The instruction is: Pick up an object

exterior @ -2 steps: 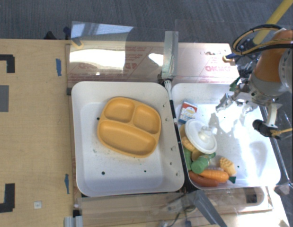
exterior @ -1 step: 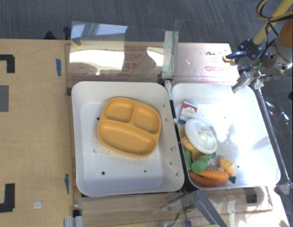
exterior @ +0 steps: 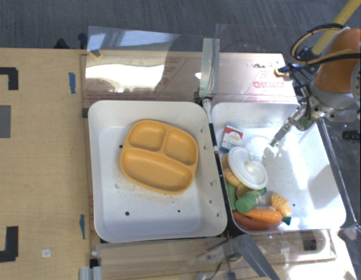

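My gripper (exterior: 270,149) reaches down into the right bin (exterior: 320,174) from the upper right, its tip low over the bin floor just right of a white round lid-like piece (exterior: 248,167). A small white and red carton (exterior: 231,137) lies to the left of the tip. At the bin's front left lie a green toy (exterior: 248,203), an orange carrot (exterior: 263,216) and a yellow corn-like piece (exterior: 280,202). Nothing shows between the fingers.
A yellow divided plate (exterior: 160,155) lies in the left bin (exterior: 110,214). A clear upright panel (exterior: 210,69) stands behind the wall between the bins. The grey arm with its orange band (exterior: 336,69) hangs over the right bin's back right corner.
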Tool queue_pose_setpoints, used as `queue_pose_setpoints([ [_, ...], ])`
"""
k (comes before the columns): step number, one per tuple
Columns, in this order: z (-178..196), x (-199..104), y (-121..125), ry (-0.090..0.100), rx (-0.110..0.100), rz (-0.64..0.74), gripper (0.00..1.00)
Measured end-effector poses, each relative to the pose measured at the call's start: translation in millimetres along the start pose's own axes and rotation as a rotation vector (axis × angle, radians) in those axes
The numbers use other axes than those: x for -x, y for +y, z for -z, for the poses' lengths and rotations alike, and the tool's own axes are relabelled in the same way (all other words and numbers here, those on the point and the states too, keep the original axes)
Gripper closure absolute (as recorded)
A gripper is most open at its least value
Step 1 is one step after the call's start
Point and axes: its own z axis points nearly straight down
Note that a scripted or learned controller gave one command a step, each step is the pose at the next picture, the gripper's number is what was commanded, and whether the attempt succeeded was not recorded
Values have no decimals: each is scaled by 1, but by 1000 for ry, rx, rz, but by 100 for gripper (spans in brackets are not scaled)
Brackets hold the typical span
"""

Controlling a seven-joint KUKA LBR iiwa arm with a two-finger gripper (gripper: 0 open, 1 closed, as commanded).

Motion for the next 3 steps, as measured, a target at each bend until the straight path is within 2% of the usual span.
queue_pose_setpoints([
  [1, 15, 4, 3, -21, 13, 0, 100],
  [2, 14, 3, 3, -20, 12, 0, 0],
  [3, -4, -25, -14, -28, 16, -29, 0],
])
